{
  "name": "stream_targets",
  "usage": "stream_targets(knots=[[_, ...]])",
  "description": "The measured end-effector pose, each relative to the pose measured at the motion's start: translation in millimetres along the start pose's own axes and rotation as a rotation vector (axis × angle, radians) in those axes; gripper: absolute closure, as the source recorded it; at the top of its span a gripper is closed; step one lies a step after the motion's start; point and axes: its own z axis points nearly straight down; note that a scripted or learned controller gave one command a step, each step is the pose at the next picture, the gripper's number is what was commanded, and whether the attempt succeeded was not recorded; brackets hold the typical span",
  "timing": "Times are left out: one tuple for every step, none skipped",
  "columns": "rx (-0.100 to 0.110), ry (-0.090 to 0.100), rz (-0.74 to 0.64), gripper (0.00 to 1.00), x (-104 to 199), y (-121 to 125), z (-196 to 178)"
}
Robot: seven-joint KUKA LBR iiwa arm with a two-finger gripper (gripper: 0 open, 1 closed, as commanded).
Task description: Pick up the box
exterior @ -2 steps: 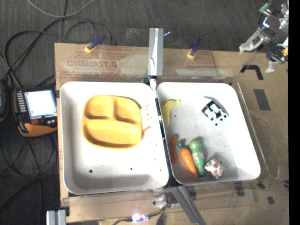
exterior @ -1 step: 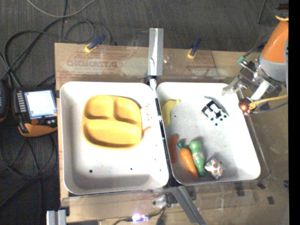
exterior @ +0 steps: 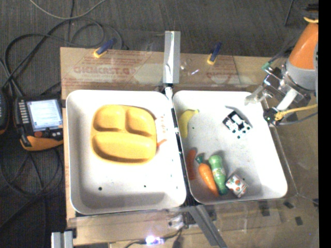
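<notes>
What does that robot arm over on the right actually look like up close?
The arm has a rounded orange section over a grey band. Below it hangs the gripper, a boxy cluster of silvery metal parts with dark fittings, and a thin yellowish cable runs off it to the right.

Light falls evenly from above, bright over the two shallow white plastic bins (exterior: pixel 176 149), whose floors look nearly washed out. The dark carpeted floor (exterior: pixel 62 14) around the bench stays dim and grainy. The yellow divided plastic tray (exterior: pixel 124 133) throws only a thin, soft shadow along its lower edge. Glare streaks the clear plastic sheet (exterior: pixel 199 68) behind the bins (a pale smear). A small bluish-white light (exterior: pixel 151 239) flares at the bottom edge. Overall detail is soft, and small objects look slightly blurred.
</notes>
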Motion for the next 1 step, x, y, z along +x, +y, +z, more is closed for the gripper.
stream_targets(knots=[[0.005,0.003,-0.009,0.00,-78.1,-88.2,119.4]])
